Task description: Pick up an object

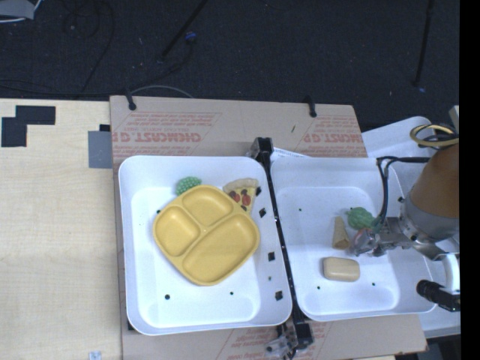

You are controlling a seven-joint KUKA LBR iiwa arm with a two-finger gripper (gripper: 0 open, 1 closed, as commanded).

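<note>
a kuka arm reaches in from the right over the right-hand white bin, its gripper lowered among a small cluster of objects near the bin's middle. whether the gripper is spread or pressed together cannot be told from this angle, and nothing can be seen held by it. a green leafy toy lies just above the gripper, touching or nearly touching it, with a tan wedge-shaped piece just to its left. a beige, rounded block rests on the bin floor a little below the gripper, apart from it. in the left-hand white bin, a yellow divided plate with three compartments sits tilted on the floor; a green bumpy toy peeks out at its upper left edge and a toy pizza slice lies at its upper right, beside the divider between the bins. both bins rest on a sheet of cardboard atop the bench.
</note>
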